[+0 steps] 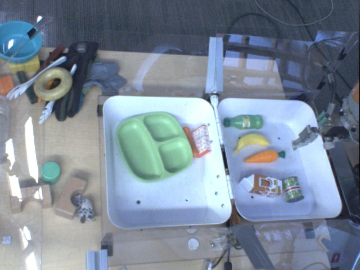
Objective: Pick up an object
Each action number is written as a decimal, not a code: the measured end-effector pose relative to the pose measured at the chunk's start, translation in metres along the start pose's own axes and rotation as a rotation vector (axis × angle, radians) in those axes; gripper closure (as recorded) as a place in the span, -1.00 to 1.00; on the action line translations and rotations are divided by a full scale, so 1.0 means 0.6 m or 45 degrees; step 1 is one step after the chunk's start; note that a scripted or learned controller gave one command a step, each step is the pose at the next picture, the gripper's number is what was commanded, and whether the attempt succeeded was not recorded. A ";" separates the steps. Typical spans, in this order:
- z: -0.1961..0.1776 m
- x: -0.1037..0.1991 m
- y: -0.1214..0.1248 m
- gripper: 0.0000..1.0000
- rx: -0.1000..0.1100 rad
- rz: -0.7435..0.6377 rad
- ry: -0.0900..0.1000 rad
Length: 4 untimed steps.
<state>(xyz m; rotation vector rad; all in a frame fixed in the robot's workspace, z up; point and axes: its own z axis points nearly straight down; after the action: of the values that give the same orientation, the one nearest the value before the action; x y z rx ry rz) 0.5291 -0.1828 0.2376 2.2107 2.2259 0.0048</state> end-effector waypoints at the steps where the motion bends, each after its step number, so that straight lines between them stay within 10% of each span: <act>1: 0.247 0.032 -0.016 -1.00 -0.011 -0.096 -0.002; 3: 0.251 0.080 0.100 -1.00 -0.003 0.569 0.001; 4: 0.229 0.082 0.105 1.00 -0.011 0.555 0.002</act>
<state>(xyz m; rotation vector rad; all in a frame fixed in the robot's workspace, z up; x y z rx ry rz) 0.5924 -0.1330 0.1003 2.6359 1.6930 0.0172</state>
